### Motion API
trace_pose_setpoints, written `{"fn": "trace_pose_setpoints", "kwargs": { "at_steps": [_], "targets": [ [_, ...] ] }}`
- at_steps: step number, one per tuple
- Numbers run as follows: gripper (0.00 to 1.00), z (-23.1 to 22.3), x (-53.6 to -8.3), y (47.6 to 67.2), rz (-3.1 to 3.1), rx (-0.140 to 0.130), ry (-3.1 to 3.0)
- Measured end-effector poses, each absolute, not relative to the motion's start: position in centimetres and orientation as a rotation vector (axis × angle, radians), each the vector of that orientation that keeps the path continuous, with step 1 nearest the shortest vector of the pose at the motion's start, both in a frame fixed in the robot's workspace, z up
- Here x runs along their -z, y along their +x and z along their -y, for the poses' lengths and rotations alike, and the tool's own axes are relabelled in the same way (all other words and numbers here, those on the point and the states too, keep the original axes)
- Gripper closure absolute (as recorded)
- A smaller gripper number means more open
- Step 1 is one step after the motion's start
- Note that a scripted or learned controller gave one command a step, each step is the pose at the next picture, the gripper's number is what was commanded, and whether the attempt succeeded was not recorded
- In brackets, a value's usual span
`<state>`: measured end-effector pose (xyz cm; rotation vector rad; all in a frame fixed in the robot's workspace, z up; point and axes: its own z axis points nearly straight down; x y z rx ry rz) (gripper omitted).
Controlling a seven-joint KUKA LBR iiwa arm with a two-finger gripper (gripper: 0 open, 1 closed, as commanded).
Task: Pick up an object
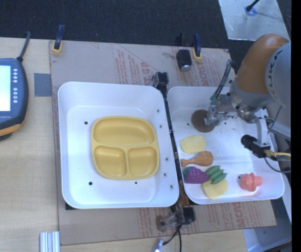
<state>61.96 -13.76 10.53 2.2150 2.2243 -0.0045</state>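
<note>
**Q:** Writing anywhere?

**K:** Faint red print runs across the brown cardboard sheet (139,62) under the bins, too small to read. The grey handheld pendant with a white screen (0,98) at the left edge shows no legible label.

**Q:** Where is the gripper against the objects?

**K:** The two-finger gripper (211,118) sits low over the upper part of the right white bin (276,190), right at the edge of a round brown disc (199,120). How far apart its fingers stand, I cannot tell, and nothing is visibly caught between them. Below it lie a pale yellow flat piece (193,144), a tan drumstick-shaped toy (198,159), a purple grape-like toy (195,175), a green pod-shaped toy (216,173), another pale yellow piece (215,188) and an orange-pink toy (250,181), all apart from the gripper.

**Q:** And the surroundings?

**K:** The left white bin (74,140) holds a yellow 3-compartment plastic plate (125,147). A pale wooden bench (19,193) carries both bins; dark carpet (139,9) lies beyond.
</note>
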Motion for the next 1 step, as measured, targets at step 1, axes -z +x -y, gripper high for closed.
{"fn": "trace_pose_setpoints", "kwargs": {
  "at_steps": [1],
  "targets": [
    [0.00,13.75,-10.51,61.95,-2.225,0.005,2.215]
  ]
}}
